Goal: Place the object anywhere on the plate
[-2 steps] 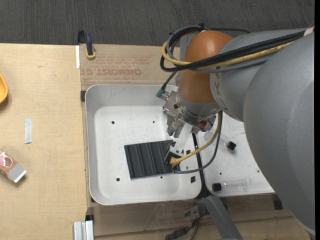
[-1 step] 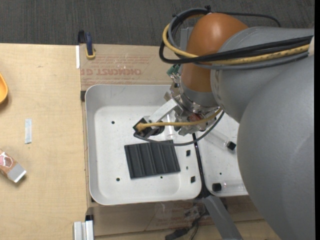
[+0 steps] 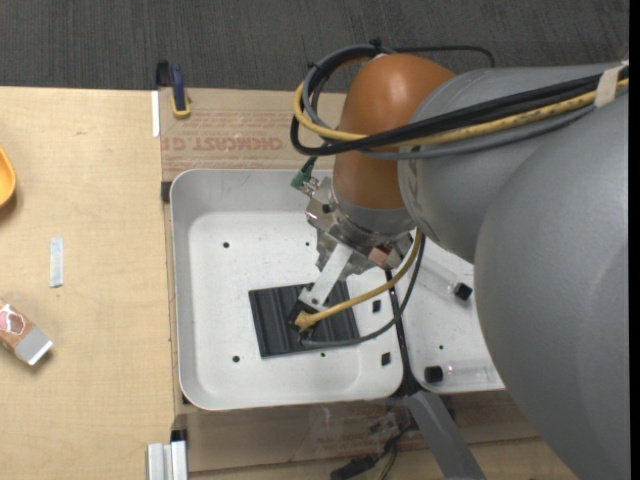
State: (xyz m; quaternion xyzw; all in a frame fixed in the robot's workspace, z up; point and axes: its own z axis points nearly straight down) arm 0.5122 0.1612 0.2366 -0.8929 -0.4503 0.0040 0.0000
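Observation:
My gripper (image 3: 348, 240) hangs low over the middle of the left white bin (image 3: 205, 268), under the arm's orange band (image 3: 385, 133). The arm's grey body covers the gripper's tips and the bin floor right beneath them. Between the gripper and the bin floor I cannot make out any object. The bare part of the bin floor is white with a few small dark dots.
The right bin (image 3: 455, 343) is mostly under the arm, with two small black knobs (image 3: 461, 291) showing. On the wooden bench at left lie a small white strip (image 3: 56, 262), a brown and white block (image 3: 22, 334) and an orange thing (image 3: 5, 178). A blue clamp (image 3: 178, 86) stands behind the bin.

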